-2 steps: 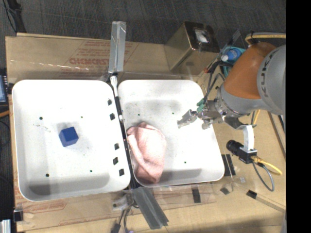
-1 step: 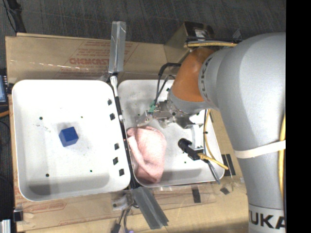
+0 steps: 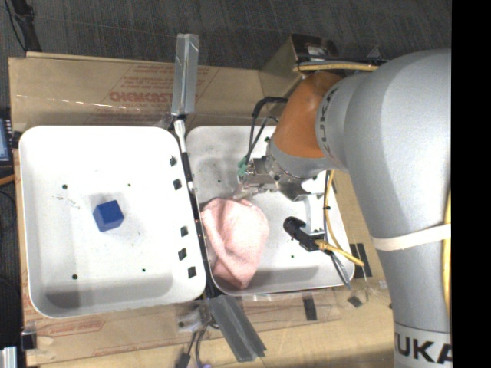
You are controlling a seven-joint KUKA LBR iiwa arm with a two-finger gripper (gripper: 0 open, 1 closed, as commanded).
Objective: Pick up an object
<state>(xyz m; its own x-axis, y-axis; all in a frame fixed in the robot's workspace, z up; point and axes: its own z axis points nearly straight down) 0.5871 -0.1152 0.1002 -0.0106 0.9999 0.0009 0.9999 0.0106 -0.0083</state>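
A pink cloth (image 3: 234,238) lies bunched against the left wall of the right bin (image 3: 213,144), reaching toward its front edge. A blue cube (image 3: 108,215) sits in the left bin (image 3: 46,148), left of its middle. My gripper (image 3: 250,181) hangs low in the right bin, just above the cloth's upper edge. Its tips are at or touching the top of the cloth. The wrist body hides how the fingers stand.
The grey arm with its orange band (image 3: 303,125) covers the right bin's right side. A metal divider bar (image 3: 184,75) runs up between the two bins. Brown cardboard (image 3: 100,83) lies under and behind both bins.
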